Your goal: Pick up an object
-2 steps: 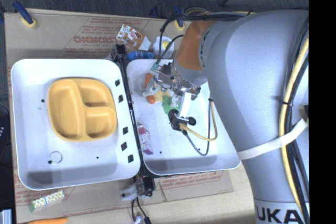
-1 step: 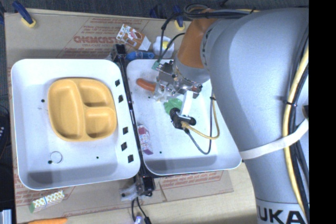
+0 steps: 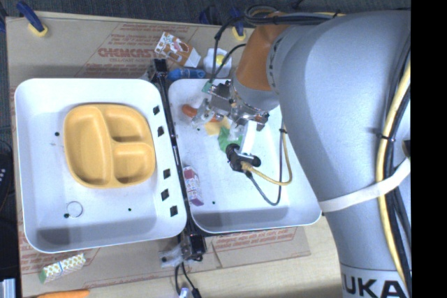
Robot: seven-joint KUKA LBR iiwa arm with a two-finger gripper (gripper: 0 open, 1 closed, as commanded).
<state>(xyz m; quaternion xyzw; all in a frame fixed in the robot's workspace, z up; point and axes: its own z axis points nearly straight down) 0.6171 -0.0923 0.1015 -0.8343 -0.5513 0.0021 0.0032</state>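
Observation:
My gripper (image 3: 211,115) hangs low over the far part of the right bin (image 3: 230,213), among a small heap of objects. An orange piece (image 3: 189,110) lies just left of it and a green object (image 3: 228,137) sits right beneath and in front of it. A small packet (image 3: 191,185) lies by the bin's left wall, nearer the front. The wrist body hides what is between the fingers.
The left bin (image 3: 42,220) holds a yellow divided tray (image 3: 109,144). Behind the bins lie a printed carton (image 3: 170,47) and a blue item (image 3: 186,73). A yellow cable (image 3: 269,180) loops over the right bin floor. The grey arm (image 3: 335,115) covers the right side.

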